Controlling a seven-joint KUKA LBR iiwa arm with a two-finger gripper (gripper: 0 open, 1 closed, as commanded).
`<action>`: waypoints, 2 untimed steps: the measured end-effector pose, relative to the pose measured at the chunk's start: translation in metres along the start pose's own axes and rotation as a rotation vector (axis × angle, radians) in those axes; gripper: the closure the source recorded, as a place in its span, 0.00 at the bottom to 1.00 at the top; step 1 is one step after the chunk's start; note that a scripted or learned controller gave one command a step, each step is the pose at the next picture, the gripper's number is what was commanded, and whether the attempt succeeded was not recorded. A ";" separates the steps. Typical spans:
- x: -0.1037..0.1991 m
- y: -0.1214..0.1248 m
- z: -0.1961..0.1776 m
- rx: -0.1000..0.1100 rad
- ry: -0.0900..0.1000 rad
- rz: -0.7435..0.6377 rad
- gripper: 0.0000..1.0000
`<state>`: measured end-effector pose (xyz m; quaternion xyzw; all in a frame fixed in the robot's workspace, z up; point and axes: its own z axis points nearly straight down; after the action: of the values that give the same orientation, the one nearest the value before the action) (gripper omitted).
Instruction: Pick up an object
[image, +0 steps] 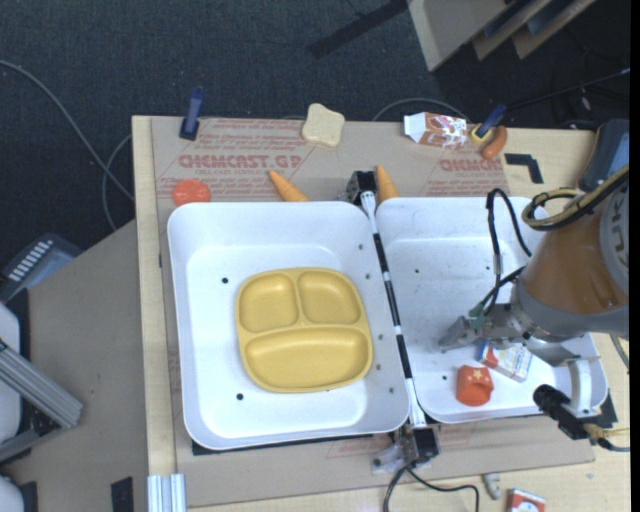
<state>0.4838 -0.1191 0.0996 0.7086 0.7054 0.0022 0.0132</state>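
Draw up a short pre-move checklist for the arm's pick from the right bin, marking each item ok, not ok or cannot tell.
1. Target present: an orange-red object lies in the right bin near its front edge: ok.
2. Gripper over the right bin: ok.
3. Gripper centred over the target: it sits just behind it: not ok.
4. Finger opening: cannot tell.
5. Small white item lies close beside the target, may interfere: not ok.
6. Yellow divided plate in the left bin, away from the gripper: ok.
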 end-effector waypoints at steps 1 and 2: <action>-0.055 0.078 -0.098 0.019 0.014 -0.005 0.00; -0.018 0.025 -0.094 0.023 0.016 -0.005 0.00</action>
<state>0.5068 -0.1355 0.1947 0.7069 0.7073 -0.0002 -0.0008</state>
